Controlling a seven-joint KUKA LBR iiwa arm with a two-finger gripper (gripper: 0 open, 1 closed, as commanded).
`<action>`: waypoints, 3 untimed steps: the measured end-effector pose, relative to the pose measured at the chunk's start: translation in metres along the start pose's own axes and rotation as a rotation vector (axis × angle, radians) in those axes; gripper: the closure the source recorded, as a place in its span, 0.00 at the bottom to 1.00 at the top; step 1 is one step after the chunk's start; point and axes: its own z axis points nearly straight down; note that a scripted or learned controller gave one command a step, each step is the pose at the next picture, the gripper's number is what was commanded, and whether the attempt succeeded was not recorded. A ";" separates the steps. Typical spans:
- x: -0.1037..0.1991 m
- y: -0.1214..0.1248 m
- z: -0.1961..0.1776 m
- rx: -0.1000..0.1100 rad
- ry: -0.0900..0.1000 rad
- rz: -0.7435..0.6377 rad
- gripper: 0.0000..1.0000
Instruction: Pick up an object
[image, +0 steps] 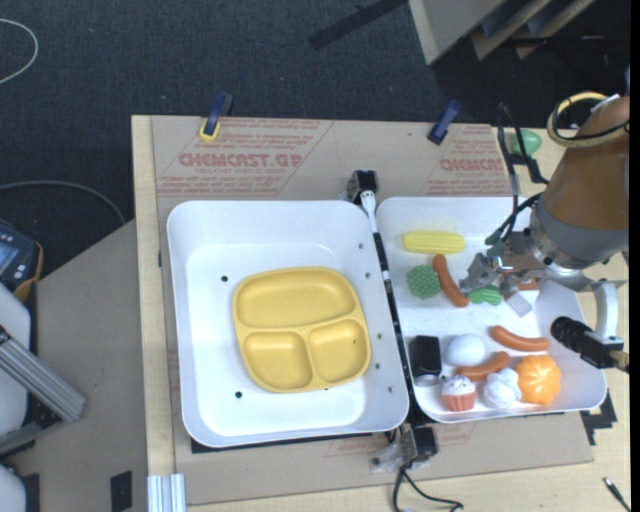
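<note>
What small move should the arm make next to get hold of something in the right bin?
Probably a short, straight descent. The end effector hovers in the right bin just above a small green item, with a red sausage close to its left. Nothing visibly sits in its grasp, so lowering onto the green item looks like the shortest route to a pick.

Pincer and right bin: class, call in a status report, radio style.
Pincer low in right bin, fingers unclear. Close by: red sausage, green piece. Nothing seen held. Yellow tray alone in left bin.
</note>
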 end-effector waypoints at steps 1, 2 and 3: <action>0.000 0.001 -0.034 0.000 0.000 -0.001 1.00; 0.046 0.023 -0.043 0.001 0.002 -0.006 1.00; 0.102 0.038 -0.030 0.003 0.002 -0.005 1.00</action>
